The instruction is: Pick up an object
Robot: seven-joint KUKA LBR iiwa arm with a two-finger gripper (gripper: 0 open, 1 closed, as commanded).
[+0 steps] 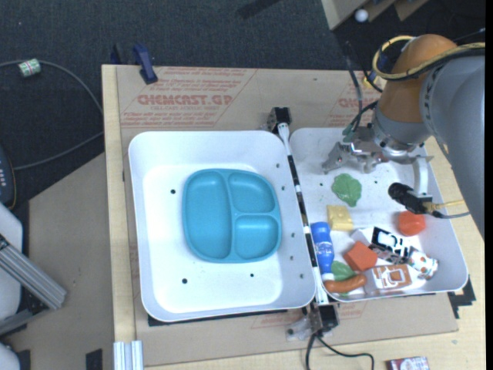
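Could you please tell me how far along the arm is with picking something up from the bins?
Nothing looks picked yet. The gripper sits low over the back of the right bin, just above the green item, with nothing visibly held. The green item, yellow block and orange piece lie in the bin. Grasping and lifting remain.

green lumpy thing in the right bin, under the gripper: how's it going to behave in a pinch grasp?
The green lumpy item looks rounded and uneven, so fingers may slip off its curves. It seems small and probably light. It lies apart from the yellow block, so a push would likely slide it freely across the right bin.
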